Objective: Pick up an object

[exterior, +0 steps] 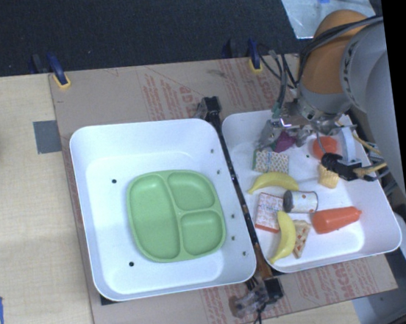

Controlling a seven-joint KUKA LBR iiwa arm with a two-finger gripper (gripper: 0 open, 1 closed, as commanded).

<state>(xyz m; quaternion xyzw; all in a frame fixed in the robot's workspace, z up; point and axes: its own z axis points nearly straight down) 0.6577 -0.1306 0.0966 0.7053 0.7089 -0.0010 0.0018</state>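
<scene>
Two bananas (272,182) are seen in the right bin (380,241); the gripper (282,131) is lowered there, its grasp state not discernible.

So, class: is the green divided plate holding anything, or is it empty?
Empty. The green plate lies flat in the left bin, and all three of its compartments show bare green.

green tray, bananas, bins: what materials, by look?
Green divided tray: likely molded plastic, matte, uniform color with soft rounded compartments. Bananas: probably plastic toys, smooth even yellow. Left bin and right bin: apparently thin glossy white plastic, with rounded corners.
</scene>
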